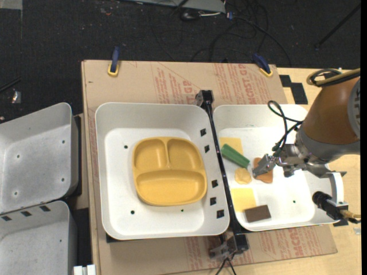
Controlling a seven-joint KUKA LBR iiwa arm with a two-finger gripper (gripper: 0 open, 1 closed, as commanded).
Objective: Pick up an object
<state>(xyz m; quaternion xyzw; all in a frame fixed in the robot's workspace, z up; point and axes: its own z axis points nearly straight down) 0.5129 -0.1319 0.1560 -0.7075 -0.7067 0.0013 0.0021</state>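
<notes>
The right bin (298, 211) holds several small pieces: a green block (234, 154) lying on a pale yellow square (231, 145), a small tan round piece (243, 176), a yellow square (242, 197), a brown block (257, 213) and an orange-brown piece (265, 177). My gripper (264, 166) hangs low over the middle of this bin, right at the orange-brown piece, which peeks out beneath it. The grey and orange arm reaches in from the right.
The left bin (114, 153) carries a yellow three-compartment plate (170, 171). A black divider (215, 153) runs between the two bins. Cardboard lies under both, with clamps at its far edge. Grey metal trays (34, 153) sit to the far left.
</notes>
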